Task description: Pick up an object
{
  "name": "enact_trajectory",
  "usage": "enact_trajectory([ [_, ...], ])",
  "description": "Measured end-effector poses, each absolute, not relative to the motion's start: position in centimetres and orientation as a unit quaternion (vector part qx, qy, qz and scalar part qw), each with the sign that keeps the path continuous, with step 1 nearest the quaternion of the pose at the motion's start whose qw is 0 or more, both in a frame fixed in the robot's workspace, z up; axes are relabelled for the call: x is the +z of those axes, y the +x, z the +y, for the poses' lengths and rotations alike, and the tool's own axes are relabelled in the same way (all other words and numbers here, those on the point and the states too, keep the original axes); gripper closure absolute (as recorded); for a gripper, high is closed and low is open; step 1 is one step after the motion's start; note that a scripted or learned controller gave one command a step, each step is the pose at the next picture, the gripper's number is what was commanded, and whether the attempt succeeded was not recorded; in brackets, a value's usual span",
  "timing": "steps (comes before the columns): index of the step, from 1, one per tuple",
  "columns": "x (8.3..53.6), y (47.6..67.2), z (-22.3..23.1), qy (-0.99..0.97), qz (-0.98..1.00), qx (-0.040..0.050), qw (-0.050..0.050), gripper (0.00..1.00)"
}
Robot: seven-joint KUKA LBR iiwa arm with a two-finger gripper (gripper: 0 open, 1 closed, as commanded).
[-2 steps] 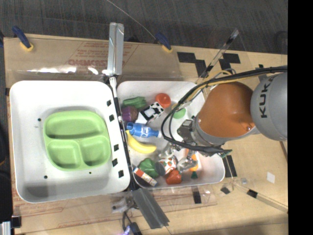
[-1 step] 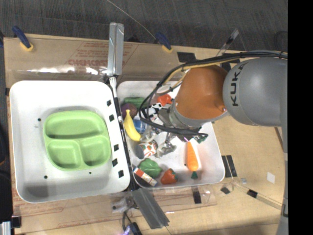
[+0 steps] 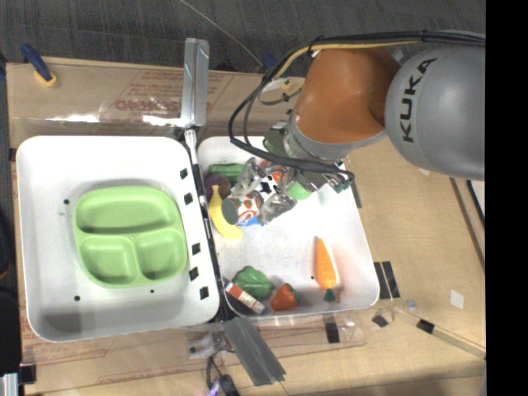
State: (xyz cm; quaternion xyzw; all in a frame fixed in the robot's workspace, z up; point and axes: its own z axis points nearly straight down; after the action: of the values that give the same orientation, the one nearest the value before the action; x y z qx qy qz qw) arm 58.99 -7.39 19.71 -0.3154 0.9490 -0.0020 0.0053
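Arm [image 3: 388,97] low over right bin [image 3: 351,291], reach step. Jaws sit in clutter at bin's far-left corner, near banana [image 3: 221,213]; cannot tell if apart or together. Carrot [image 3: 325,264] lies apart, pepper [image 3: 254,282] and strawberry [image 3: 284,297] at near edge. Next: confirm grip, lift straight.

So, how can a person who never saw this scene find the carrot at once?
Look at the right bin, the one under the gripper. The carrot lies alone on the white floor near its right wall. It is a long orange cone with a small green tip, while the other toys lie bunched elsewhere.
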Motion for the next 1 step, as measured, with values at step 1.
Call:
enact_trajectory([
  [1, 28.80, 62.61, -7.77, -0.271, 0.963, -0.0023, 0.005, 1.00],
])
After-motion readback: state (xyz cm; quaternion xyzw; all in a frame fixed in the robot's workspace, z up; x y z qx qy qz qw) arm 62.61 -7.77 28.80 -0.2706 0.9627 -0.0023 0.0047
